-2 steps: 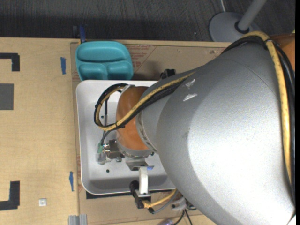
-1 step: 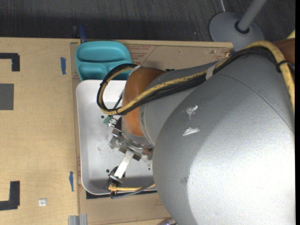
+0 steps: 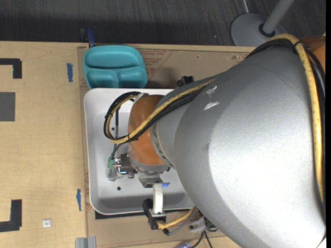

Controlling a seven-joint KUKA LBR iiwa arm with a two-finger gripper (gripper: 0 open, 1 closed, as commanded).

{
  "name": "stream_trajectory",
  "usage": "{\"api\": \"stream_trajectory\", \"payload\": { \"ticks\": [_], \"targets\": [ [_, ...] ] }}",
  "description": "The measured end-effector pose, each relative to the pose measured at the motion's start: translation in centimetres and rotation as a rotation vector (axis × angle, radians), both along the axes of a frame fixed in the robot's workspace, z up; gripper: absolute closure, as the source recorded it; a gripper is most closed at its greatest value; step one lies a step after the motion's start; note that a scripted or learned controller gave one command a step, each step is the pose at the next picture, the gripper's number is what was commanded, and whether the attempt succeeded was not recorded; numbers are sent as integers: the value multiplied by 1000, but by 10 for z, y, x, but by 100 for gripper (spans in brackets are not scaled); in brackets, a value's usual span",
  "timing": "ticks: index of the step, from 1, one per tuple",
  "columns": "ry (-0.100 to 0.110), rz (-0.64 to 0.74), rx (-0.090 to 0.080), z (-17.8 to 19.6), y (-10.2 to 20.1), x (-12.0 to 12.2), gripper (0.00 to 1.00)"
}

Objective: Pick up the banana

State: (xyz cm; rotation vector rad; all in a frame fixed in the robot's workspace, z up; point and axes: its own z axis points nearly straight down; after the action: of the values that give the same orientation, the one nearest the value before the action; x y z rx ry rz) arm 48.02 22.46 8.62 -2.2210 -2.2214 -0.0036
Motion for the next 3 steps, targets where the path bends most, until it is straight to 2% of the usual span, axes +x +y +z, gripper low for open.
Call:
{"api": "stream_trajectory", "payload": {
  "ticks": [1, 2, 3],
  "targets": [
    [3, -511, -2, 36, -5, 8, 0],
    [1, 83, -2, 107, -2, -1, 0],
    [4, 91, -2, 8, -14, -2, 0]
  ]
}}
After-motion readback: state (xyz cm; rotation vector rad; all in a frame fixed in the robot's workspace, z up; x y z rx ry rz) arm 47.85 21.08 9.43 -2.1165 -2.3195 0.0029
